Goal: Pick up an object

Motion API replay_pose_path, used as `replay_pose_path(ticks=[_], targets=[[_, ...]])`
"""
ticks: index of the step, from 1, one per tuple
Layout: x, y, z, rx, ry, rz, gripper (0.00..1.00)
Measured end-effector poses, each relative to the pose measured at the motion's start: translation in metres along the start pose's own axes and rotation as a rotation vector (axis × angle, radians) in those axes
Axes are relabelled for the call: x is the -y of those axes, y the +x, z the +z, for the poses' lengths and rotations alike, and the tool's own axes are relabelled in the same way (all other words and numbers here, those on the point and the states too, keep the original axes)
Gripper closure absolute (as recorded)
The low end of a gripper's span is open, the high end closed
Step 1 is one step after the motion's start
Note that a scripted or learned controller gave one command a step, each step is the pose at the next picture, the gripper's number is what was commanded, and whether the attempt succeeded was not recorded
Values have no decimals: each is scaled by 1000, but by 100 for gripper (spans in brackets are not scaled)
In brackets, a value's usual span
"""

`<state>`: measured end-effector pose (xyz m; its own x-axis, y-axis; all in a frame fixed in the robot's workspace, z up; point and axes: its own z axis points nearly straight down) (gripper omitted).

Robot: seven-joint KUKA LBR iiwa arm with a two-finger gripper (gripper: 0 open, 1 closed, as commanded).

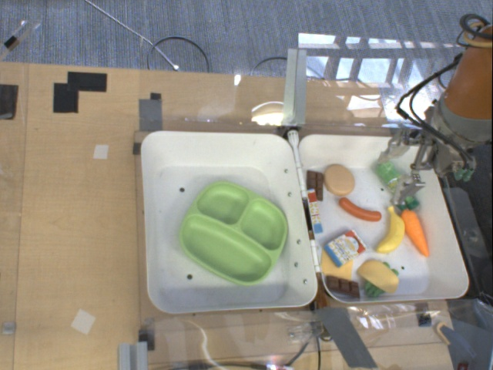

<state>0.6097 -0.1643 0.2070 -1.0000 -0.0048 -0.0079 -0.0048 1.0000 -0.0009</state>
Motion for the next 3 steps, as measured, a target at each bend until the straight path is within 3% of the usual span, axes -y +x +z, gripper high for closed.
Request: replay_pose_path(ticks=[1, 2, 3], targets=[[-51, -1, 104, 15, 2, -192, 0], [-36, 31, 106, 35, 8, -274, 0], [-74, 49, 116, 10, 1, -214, 0]])
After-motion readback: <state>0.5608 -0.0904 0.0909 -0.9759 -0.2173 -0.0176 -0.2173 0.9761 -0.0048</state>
